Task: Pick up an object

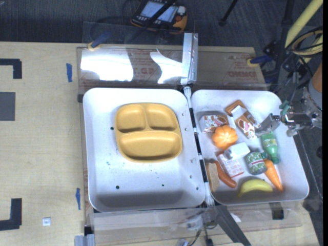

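Note:
The right bin [300, 188] holds several toy foods. Among them are an orange [225, 136], a green bottle [270, 148], a carrot [273, 176], a banana [255, 186], a white box [239, 150] and small snack packets [245, 123]. My gripper [281, 126] hangs over the bin's right side, just above the green bottle. Its fingers are open, with nothing between them.
The left bin [97, 178] holds a yellow divided plate [148, 131]. A clear upright panel [188, 58] stands behind the seam between the bins. Cables and stands crowd the area to the right of the bench [41, 137].

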`<state>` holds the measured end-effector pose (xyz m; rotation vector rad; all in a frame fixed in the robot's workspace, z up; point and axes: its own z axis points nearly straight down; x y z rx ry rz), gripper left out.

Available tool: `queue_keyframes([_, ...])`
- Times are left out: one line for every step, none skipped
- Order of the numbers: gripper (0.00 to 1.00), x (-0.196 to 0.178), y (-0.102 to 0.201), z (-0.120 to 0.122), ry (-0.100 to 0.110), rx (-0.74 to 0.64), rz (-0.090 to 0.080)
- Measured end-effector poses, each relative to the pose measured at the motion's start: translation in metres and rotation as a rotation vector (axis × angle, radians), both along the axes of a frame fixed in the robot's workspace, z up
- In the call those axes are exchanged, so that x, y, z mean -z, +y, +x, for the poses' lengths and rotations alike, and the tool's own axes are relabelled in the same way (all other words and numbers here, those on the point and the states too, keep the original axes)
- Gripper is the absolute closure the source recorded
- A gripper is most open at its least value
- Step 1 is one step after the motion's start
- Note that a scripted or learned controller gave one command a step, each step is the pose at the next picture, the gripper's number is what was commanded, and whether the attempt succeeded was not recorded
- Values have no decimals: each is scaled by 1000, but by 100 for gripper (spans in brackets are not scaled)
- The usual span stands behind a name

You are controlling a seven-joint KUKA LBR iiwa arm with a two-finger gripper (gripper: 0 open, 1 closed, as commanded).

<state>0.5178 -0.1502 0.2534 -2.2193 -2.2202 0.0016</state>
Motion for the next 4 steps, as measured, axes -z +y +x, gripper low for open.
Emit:
queue_keyframes([0, 98, -10, 33, -2, -95, 0])
queue_keyframes([0, 156, -44, 59, -7, 47, -2])
queue_keyframes([100, 145, -45, 61, -12, 49, -4])
queue_keyframes([100, 44, -14, 25, -2, 244, -2])
